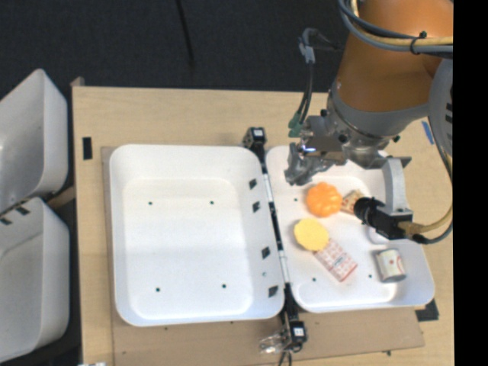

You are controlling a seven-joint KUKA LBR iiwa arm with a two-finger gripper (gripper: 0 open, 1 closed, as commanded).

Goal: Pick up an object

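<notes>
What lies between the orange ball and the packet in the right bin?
A yellow disc, a little left of the line, in the camera view.

— Could you read any writing on your feed?
— No, I could not. A flat packet in the right bin carried reddish print, but it was too small and blurred for me to make out.

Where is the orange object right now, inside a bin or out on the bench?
Inside a bin. The orange object lies on the floor of the view's right bin, within its rim, beside a yellow disc.
</notes>
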